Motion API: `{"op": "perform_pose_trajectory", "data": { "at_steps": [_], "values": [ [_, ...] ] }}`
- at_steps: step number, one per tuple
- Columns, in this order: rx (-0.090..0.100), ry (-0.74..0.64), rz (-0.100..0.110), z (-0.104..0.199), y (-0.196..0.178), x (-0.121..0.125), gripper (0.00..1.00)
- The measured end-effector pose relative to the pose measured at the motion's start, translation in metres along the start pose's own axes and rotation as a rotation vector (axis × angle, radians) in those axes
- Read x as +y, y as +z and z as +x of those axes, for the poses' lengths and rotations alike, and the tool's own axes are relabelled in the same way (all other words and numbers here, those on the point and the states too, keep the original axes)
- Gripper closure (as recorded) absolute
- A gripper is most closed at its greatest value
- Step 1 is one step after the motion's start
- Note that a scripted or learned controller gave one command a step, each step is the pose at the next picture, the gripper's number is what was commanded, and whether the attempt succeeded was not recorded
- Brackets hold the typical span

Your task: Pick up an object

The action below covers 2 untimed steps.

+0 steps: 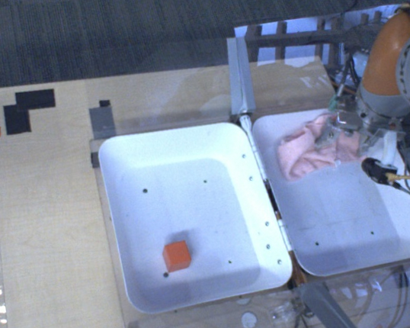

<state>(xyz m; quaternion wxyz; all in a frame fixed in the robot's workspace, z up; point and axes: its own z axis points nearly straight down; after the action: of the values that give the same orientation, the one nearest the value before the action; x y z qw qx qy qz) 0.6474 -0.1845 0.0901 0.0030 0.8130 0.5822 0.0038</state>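
End effector [336, 129] over pink cloth [307, 152]; no writing legible.

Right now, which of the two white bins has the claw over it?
The right bin, the one holding the pink cloth. The claw sits at that cloth's edge; the left bin holds an orange block.

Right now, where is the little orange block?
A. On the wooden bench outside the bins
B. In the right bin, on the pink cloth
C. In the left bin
C: the orange block sits on the floor of the left bin, while the pink cloth lies in the right bin.
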Motion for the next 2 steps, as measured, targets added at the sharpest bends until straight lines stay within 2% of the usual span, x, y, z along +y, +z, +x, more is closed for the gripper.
{"op": "perform_pose_trajectory", "data": {
  "at_steps": [1,2],
  "values": [
    [-0.008,-0.185,0.011,0.035,0.000,0.007,0.00],
    [0.004,-0.411,0.010,-0.002,0.001,0.025,0.00]
  ]
}}
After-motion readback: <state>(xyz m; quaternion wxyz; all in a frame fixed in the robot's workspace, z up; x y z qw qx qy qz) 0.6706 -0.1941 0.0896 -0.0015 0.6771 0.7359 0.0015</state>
